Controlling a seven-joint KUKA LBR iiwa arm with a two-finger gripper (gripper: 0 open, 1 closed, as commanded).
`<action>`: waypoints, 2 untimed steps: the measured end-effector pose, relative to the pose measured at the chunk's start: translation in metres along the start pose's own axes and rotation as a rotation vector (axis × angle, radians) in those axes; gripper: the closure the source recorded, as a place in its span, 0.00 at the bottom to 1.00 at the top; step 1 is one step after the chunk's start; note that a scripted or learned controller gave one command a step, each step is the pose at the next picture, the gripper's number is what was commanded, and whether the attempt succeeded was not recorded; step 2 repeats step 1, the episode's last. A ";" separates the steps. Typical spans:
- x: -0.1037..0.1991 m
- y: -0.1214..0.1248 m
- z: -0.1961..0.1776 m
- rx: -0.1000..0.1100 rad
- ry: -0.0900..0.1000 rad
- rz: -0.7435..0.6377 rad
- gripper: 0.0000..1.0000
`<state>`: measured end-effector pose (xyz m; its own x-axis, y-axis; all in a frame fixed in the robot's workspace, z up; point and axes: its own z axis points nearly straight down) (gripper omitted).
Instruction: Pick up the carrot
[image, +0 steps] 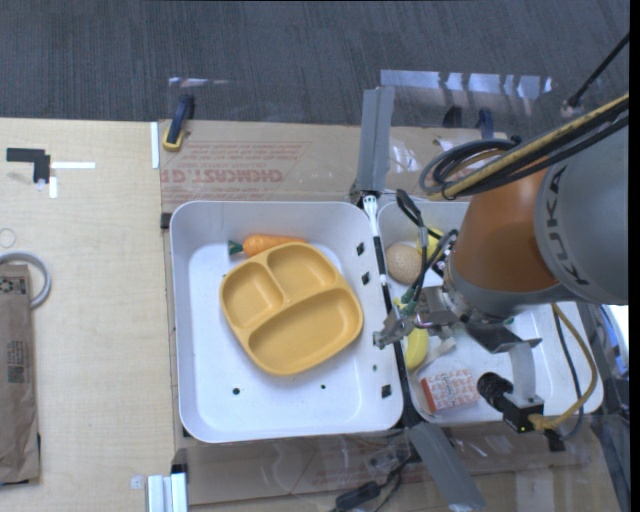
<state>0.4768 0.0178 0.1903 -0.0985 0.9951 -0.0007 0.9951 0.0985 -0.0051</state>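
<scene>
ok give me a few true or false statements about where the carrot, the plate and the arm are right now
1. The carrot lies in the left bin. True.
2. The carrot sits inside a compartment of the yellow plate. False: it lies on the bin floor at the plate's far edge.
3. The gripper is over the divide between the bins, near a banana. True.
4. The gripper is holding the carrot. False: the carrot lies apart from it, across the plate.
5. The plate is in the right bin. False: it is in the left bin.

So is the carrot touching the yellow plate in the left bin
Touching. The camera view shows the carrot lying tight against the upper rim of the yellow plate, with no white bin floor between them.
</scene>
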 end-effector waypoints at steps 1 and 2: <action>-0.061 0.124 -0.001 -0.003 -0.002 0.108 0.00; -0.061 0.124 -0.001 -0.003 -0.002 0.108 0.00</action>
